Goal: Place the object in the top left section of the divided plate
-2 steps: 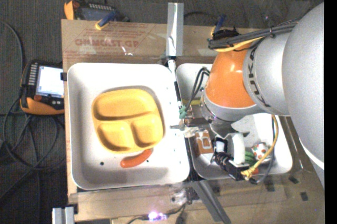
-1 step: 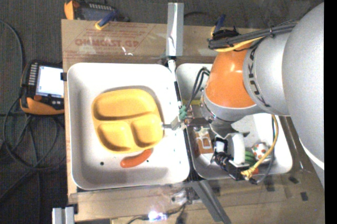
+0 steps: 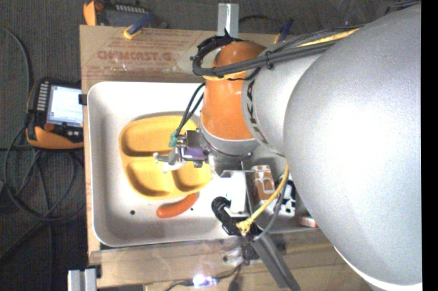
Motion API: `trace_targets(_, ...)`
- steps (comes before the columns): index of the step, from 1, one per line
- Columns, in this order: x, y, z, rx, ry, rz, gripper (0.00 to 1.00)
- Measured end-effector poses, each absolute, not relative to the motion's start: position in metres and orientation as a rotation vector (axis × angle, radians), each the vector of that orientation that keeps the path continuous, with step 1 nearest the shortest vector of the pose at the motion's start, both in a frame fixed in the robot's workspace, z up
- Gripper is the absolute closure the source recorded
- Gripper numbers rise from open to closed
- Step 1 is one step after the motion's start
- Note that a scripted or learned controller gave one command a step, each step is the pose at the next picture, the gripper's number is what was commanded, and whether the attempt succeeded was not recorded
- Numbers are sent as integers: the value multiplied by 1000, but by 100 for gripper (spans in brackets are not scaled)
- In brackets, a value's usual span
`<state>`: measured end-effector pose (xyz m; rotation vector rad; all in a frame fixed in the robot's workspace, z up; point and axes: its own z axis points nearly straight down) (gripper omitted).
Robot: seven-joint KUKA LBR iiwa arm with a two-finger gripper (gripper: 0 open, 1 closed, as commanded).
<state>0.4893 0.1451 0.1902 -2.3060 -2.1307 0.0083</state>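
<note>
We see grey arm point(image 3: 356, 146) with orange band point(image 3: 229, 101) covering right bin and much of yellow divided plate point(image 3: 147, 139) in white bin point(image 3: 102, 166). Gripper point(image 3: 179, 154) over plate's middle; whether clenched or released, we cannot tell. Orange sausage-like object point(image 3: 176, 206) lies on bin floor just beside plate edge. Pendant point(image 3: 58, 111) sits on floor. Cardboard point(image 3: 137, 53) bears faint red print, unreadable

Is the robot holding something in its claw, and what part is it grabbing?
It cannot be told. The gripper hangs over the yellow divided plate, hidden by the wrist. The orange sausage-shaped object lies loose in the white bin.
</note>
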Motion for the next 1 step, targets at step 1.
trace_targets(1,489,144,198,-2308,-2132,17,100)
